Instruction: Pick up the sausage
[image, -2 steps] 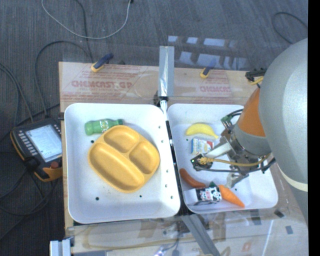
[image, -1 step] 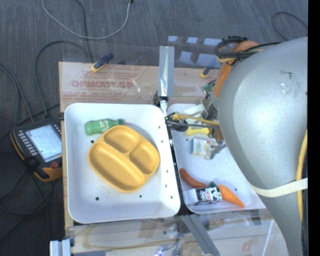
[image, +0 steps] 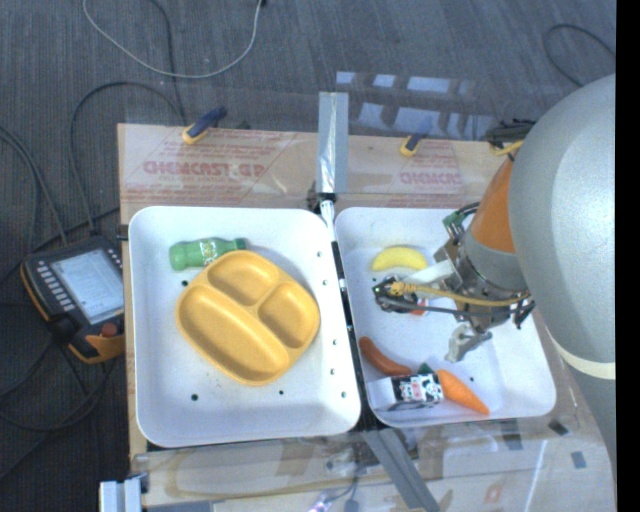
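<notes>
hand (image: 466, 340) over right bin (image: 522, 385) | sausage (image: 385, 358) nearby, seemingly untouched

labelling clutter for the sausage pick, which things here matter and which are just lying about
For the job: sausage; end effector; right bin holding the sausage.

Lying about: carrot; black-and-white carton; banana; green bottle; yellow divided tray; left bin.
</notes>
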